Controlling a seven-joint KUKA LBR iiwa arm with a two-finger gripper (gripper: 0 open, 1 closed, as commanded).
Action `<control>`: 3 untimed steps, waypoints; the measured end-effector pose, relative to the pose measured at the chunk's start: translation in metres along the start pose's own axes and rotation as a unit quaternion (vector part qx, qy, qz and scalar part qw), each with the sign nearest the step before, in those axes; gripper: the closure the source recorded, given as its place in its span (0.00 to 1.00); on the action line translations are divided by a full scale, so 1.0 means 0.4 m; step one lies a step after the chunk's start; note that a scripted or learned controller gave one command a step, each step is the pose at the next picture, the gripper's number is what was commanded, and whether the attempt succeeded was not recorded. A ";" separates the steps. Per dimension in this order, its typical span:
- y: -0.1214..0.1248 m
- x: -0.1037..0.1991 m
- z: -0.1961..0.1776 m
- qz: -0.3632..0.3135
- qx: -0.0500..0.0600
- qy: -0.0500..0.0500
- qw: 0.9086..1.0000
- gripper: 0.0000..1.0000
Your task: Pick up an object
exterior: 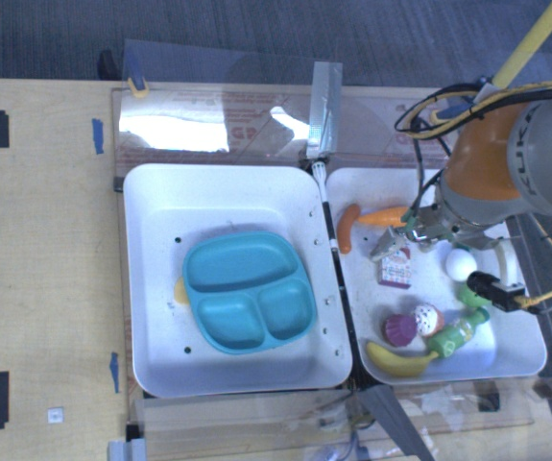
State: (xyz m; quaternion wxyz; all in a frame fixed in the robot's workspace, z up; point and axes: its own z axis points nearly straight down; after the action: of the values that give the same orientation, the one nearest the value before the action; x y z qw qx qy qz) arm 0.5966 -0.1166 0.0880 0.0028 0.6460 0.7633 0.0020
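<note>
Beside divider, carrot (364, 223) lying crosswise.

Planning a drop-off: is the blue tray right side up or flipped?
Right side up: the blue tray shows its three hollow compartments facing the camera, in the left bin.

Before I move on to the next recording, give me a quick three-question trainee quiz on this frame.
1. True or false: the blue divided tray lies in the left bin.
2. Which item lies nearest the front rim of the right bin? A) carrot B) banana C) white ball
3. Fill in: the gripper hovers just above a small ____ packet.

Key
1. True.
2. B, the banana.
3. Pink and white; whether the gripper grips anything cannot be told.
</note>
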 end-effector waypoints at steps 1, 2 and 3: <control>0.004 -0.001 -0.028 0.001 -0.003 -0.001 1.000 1.00; 0.003 -0.001 -0.027 0.001 -0.002 -0.001 1.000 0.00; 0.159 0.020 -0.017 0.160 0.005 0.001 0.987 0.00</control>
State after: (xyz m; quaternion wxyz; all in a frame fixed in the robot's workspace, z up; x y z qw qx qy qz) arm 0.6580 -0.0980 0.0951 -0.0013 0.7599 0.6501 -0.0007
